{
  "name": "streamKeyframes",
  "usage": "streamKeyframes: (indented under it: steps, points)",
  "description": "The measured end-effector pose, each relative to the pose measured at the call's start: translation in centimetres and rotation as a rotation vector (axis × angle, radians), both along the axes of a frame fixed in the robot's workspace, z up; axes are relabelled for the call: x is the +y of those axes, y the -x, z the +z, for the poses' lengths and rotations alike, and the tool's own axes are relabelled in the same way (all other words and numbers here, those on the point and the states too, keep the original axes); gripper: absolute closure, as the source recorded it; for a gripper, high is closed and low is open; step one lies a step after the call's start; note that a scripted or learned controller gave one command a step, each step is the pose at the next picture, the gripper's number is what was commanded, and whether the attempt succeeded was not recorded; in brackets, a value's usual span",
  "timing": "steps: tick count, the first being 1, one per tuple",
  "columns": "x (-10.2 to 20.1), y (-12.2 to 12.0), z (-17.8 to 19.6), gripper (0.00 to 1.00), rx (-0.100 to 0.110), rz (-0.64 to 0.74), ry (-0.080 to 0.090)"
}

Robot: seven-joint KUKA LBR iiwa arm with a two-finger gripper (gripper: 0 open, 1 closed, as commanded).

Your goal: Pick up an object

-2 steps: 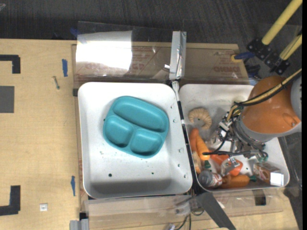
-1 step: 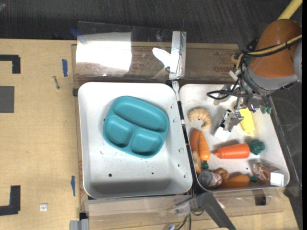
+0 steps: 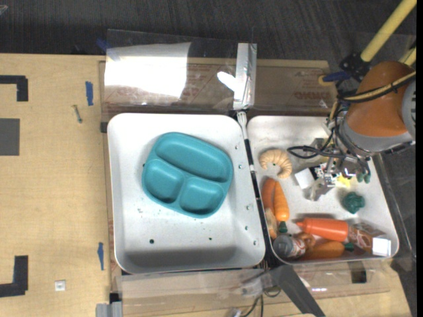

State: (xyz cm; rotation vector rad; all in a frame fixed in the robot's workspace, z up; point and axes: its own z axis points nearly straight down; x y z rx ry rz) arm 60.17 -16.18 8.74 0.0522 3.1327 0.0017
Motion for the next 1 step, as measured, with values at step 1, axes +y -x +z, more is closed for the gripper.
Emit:
streamKeyframes:
  steps: [1]
  points:
    - [6.45, 8.04, 0.12, 0.0, 0.0, -0.102, -0.002]
